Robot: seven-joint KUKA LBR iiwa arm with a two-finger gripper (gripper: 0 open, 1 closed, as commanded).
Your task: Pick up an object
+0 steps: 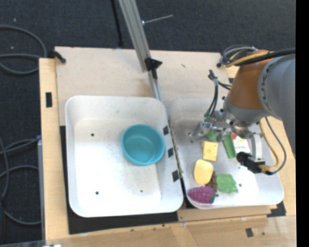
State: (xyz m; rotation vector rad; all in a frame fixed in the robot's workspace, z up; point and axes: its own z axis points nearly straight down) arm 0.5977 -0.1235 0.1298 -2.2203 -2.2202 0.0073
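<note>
The gripper [213,130], its grip state unclear, hangs over the right bin [270,189]; just near it lies a yellow block [210,151], seemingly light and stiff, best pinched across flat sides.

a robotics lab: white bins [82,138] on a bench [100,71], loose cables [13,60]

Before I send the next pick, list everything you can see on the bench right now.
bins: 2, white, side by side on the bench
bowl: 1, teal, left bin
yellow block: 1, yellow, right bin, middle
yellow fruit: 1, yellow, right bin, below the block
grapes: 1 bunch, purple, right bin, front edge
green lump: 1, green, right of the grapes
green stick: 1, green, under the arm
gripper: 1, over the right bin
</note>
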